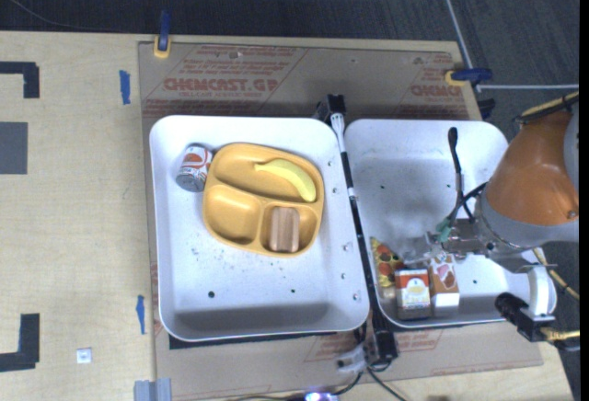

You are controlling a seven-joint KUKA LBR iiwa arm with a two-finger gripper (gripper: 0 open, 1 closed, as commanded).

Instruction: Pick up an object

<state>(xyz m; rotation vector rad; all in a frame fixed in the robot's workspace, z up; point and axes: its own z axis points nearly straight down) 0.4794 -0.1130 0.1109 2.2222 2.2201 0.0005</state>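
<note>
Two white bins sit on the counter [74, 206]. Left bin [184, 289] holds a yellow tray [241, 206], banana [287, 177] and can [192, 167]. Right bin [405, 160] holds small boxes [414, 291] near its front. Bent grey arm [529, 188] hangs low just beside them.

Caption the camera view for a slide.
Arm reaching into the right bin above small cartons; left bin holds a yellow tray with banana.
</note>
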